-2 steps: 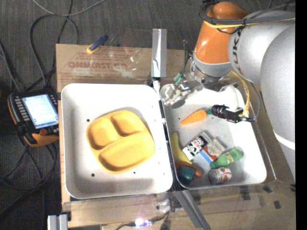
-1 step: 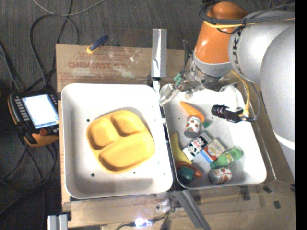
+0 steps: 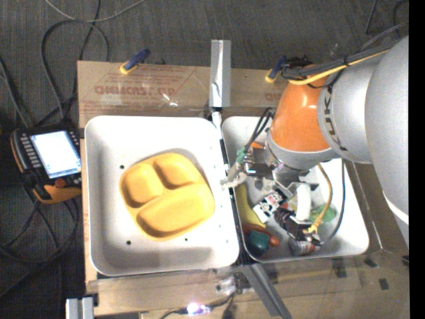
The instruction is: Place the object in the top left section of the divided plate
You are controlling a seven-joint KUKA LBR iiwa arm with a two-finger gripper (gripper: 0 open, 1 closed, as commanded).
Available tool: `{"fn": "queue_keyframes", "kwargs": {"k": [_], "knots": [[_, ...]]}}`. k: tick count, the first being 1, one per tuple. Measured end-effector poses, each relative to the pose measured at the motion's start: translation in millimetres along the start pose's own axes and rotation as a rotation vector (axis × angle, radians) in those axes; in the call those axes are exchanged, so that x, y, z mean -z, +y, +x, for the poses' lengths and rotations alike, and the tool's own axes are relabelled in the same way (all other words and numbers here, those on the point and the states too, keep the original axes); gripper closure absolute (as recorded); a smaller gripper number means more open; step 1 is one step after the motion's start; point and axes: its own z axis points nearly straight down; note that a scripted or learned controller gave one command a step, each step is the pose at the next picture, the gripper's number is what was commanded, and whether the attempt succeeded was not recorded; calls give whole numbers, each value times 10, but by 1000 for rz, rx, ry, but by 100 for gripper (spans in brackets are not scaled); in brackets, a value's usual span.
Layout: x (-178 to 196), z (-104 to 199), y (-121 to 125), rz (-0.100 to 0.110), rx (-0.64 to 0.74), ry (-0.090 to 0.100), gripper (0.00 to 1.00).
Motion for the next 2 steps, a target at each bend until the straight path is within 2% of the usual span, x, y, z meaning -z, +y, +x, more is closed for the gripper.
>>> {"fn": "queue_keyframes", "kwargs": {"k": [2], "knots": [[1, -3, 1, 0, -1, 0, 0]]}}
